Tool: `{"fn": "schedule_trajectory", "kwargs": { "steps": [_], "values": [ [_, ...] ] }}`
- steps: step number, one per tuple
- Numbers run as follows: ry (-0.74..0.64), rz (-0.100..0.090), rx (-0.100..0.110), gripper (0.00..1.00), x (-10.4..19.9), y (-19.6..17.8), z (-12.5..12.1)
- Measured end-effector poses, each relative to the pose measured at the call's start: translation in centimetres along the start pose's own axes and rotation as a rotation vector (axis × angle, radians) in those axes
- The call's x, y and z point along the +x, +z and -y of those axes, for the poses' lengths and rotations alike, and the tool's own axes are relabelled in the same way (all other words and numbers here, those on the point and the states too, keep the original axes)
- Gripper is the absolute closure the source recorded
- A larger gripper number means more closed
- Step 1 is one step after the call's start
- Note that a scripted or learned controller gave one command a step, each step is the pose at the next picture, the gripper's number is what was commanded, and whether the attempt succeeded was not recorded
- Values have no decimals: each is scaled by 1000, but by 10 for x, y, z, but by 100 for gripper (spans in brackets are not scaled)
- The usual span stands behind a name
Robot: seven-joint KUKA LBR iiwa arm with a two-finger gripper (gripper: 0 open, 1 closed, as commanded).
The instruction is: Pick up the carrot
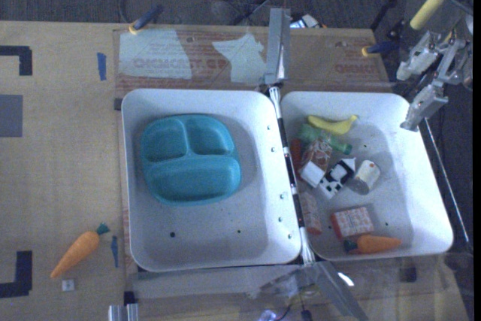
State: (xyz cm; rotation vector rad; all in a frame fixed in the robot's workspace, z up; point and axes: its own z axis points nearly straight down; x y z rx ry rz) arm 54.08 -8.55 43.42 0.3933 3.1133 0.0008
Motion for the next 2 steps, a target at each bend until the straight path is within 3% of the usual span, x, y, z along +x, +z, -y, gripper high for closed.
{"fn": "schedule_trajectory", "kwargs": {
  "steps": [2],
  "values": [
    [-891,2,-2,0,-73,0,24]
  ]
}}
